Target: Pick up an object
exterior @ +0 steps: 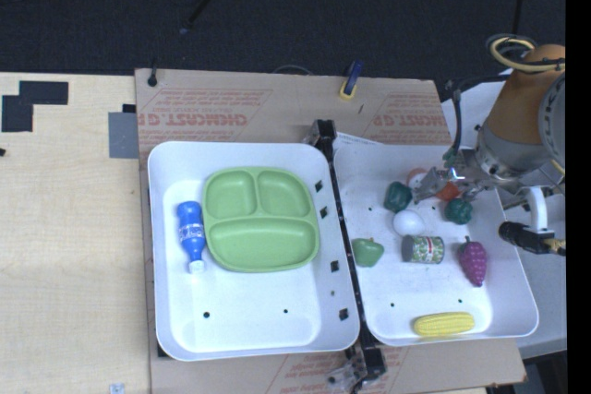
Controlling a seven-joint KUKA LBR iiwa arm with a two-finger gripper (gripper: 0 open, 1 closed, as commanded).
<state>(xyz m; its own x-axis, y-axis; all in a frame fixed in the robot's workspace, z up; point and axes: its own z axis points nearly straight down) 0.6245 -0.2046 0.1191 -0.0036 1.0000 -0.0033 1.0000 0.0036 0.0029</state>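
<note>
Camera view, pincer (445,185) low in right bin (517,304), fingertips blurred among small toys.

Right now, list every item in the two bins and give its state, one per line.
blue bottle: lying flat in the left bin, beside the plate
green divided plate: right side up
small can: on its side, right bin
corn cob: lying flat near the front wall
purple grapes: lying loose
white ball: resting free
pincer: low among the right bin's toys
</note>
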